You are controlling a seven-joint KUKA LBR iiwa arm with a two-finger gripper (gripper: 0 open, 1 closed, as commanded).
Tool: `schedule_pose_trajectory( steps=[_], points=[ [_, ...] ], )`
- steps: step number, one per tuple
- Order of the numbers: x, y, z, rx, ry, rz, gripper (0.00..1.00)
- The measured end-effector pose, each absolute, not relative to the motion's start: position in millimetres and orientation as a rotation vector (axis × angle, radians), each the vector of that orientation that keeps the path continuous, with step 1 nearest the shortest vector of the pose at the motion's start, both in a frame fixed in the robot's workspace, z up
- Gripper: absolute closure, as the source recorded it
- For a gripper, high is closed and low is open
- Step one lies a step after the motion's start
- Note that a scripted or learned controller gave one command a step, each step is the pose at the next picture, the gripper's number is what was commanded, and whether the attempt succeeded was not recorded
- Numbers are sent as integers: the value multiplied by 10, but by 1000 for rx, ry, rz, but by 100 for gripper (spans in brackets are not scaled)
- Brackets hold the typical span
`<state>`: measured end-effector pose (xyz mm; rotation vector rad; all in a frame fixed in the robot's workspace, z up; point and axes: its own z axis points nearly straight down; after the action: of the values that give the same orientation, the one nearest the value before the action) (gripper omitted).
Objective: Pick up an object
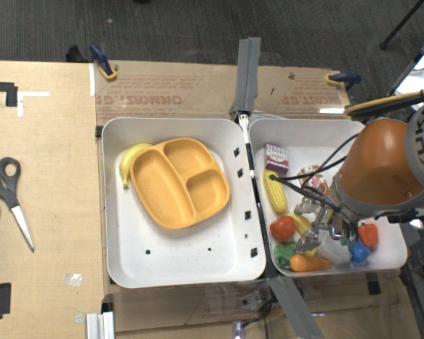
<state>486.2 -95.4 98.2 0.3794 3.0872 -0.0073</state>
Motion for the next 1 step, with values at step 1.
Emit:
schedule_pose_trajectory(
  steps=[1],
  points=[
    [6259,-1149,1588,425,3106,-1,0]
  ],
)
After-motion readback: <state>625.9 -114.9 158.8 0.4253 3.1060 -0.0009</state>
